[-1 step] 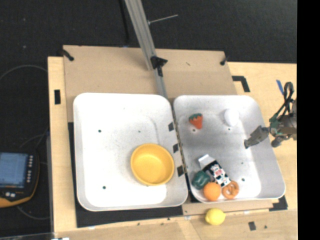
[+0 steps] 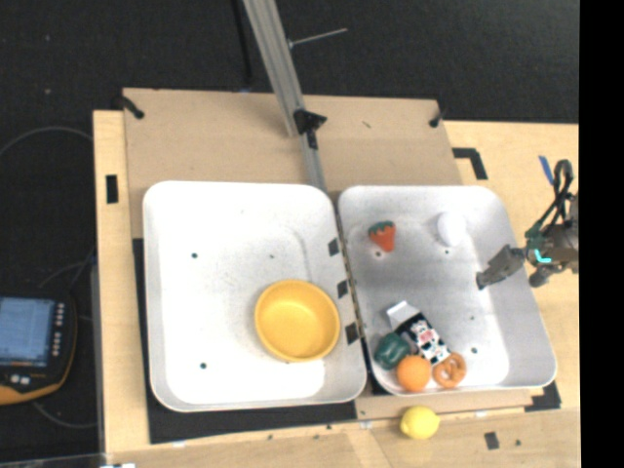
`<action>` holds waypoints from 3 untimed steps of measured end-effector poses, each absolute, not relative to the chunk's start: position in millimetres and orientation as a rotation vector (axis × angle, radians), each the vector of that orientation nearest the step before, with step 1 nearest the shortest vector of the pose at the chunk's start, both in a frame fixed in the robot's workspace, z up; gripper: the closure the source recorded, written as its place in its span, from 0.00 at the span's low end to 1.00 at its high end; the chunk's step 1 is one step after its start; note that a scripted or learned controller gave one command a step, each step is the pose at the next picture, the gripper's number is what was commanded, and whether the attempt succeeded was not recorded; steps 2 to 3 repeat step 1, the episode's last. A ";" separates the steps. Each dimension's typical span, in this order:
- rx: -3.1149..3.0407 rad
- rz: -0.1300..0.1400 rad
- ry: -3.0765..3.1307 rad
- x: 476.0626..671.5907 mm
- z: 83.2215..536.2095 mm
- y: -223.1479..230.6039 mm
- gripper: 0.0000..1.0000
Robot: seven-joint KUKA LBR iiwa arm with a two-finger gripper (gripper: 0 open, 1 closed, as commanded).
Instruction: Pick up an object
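The right bin (image 2: pixel 487 310) holds a red strawberry-like toy (image 2: pixel 382 236) near its back left. A cluster lies at its front: a small white and black box (image 2: pixel 414 328), a dark green piece (image 2: pixel 392 349), an orange ball (image 2: pixel 413 373) and a brown pretzel-like ring (image 2: pixel 449 370). A pale white object (image 2: pixel 449 228) rests near the back. The gripper (image 2: pixel 499 267) reaches in at the bin's right edge, dark and small, above the bin wall and apart from every object. A yellow bowl (image 2: pixel 296 320) sits in the left bin (image 2: pixel 195 291).
A yellow lemon (image 2: pixel 419 422) lies on the bench in front of the right bin. A metal pole (image 2: pixel 283 76) slants up from between the bins. A tablet-like pendant (image 2: pixel 29 344) lies at the far left. Cables (image 2: pixel 558 193) hang by the arm.
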State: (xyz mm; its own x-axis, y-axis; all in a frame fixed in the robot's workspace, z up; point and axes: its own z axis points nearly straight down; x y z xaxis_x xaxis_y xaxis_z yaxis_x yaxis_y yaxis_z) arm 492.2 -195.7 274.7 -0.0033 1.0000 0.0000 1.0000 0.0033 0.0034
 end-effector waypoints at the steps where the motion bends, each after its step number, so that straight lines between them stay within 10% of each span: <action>1: 2.224 -0.005 2.223 489.5 213.9 -190.9 0.00; 3: 2.224 -0.005 2.223 489.5 213.9 -190.9 0.00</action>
